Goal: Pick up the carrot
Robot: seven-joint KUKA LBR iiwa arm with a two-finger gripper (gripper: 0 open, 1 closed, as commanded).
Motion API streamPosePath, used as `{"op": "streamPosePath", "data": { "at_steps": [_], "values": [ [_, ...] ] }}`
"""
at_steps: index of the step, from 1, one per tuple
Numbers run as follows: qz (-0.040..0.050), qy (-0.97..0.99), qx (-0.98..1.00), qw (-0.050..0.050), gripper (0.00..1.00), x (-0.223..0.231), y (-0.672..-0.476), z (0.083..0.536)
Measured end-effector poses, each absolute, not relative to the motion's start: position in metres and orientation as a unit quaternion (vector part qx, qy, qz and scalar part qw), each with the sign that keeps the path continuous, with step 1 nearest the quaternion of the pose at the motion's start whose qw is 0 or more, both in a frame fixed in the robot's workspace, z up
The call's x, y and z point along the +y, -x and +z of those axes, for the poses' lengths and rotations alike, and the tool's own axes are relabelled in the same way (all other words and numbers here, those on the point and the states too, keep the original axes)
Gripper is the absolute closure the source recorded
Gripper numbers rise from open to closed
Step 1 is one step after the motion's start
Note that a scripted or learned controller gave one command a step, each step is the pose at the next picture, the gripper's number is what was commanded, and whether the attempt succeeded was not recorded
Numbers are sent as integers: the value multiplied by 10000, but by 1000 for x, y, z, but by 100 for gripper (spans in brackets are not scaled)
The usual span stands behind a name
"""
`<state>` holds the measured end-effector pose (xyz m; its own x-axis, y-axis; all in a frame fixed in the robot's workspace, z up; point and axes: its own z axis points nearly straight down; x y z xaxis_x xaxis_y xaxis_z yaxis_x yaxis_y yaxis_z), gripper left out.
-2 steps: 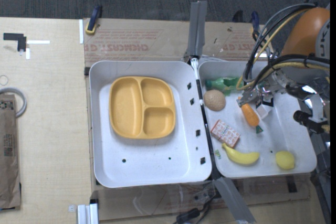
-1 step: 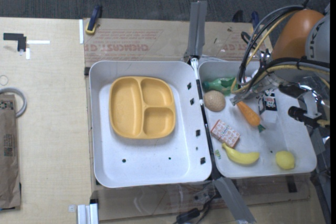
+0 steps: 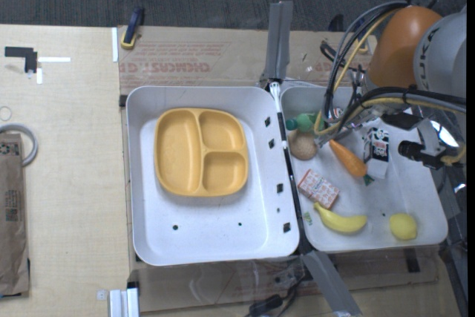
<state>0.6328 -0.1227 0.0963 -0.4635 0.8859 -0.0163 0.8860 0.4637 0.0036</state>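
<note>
The orange carrot (image 3: 347, 158) lies slantwise in the right bin (image 3: 429, 198), its thin end pointing up-left and its thick end down-right. My gripper (image 3: 376, 150) hangs over the middle of this bin, just right of the carrot's thick end and close against it. Cables and the arm's wrist cover its upper part. I cannot make out whether it touches the carrot.
The right bin also holds a banana (image 3: 341, 220), a lemon (image 3: 403, 226), a red-and-white packet (image 3: 318, 188), a brown round item (image 3: 303, 147) and a green item (image 3: 303, 122). A yellow divided plate (image 3: 201, 152) sits in the left bin (image 3: 148, 234).
</note>
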Motion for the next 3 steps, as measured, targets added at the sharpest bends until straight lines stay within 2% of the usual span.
{"op": "streamPosePath", "data": {
  "at_steps": [1, 2, 3],
  "values": [
    [-7, -4703, 8825, 3, 0, -146, -578, 126],
    [-5, -4074, 9133, 13, 0, -160, -617, 91],
    [22, -5844, 8114, -18, 0, -175, -638, 92]
  ]
}}
